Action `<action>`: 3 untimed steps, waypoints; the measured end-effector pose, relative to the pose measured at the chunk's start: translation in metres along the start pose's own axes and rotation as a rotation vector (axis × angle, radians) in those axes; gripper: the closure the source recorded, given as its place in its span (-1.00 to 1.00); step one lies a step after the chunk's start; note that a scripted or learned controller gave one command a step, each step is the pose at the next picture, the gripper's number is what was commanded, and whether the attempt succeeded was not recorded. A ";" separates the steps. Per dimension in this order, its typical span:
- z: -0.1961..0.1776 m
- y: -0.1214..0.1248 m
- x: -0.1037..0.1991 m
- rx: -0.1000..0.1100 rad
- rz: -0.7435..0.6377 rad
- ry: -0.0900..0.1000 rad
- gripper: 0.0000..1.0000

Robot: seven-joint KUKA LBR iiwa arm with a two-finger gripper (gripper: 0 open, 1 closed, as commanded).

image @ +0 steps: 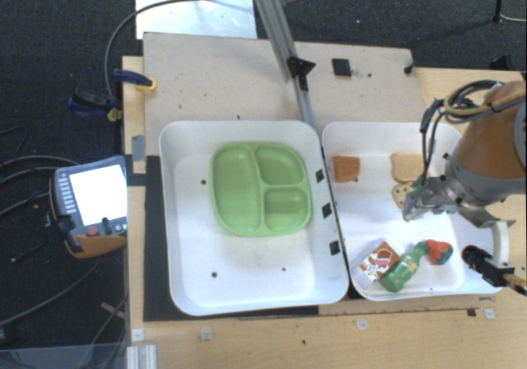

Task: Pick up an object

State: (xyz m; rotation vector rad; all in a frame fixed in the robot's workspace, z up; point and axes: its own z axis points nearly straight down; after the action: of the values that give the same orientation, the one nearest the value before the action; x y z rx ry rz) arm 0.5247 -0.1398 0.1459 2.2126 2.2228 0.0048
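In the right bin (362, 219) lie an orange block (346, 168), a tan bread-like piece (405, 165), a small printed carton (378, 263), a green bottle (400, 271) and a red fruit-like toy (438, 251). My gripper (417, 203) hangs over the right part of this bin, just below the tan piece and above the red toy. Nothing shows in its grasp. The arm's orange band (494, 145) sits above it at the right edge.
The left bin (189, 268) carries a green divided plate (261, 187). A slanted metal pole (280, 25) crosses the board behind the bins. A handheld screen unit (92, 203) lies left of the bench.
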 end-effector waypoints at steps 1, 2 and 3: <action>-0.061 0.000 0.008 -0.002 -0.001 0.000 1.00; -0.067 0.001 0.008 0.003 0.000 0.001 1.00; -0.059 -0.002 0.061 0.005 -0.005 0.003 1.00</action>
State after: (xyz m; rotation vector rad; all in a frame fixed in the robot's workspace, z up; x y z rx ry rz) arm 0.5217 -0.0792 0.2052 2.2110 2.2324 0.0032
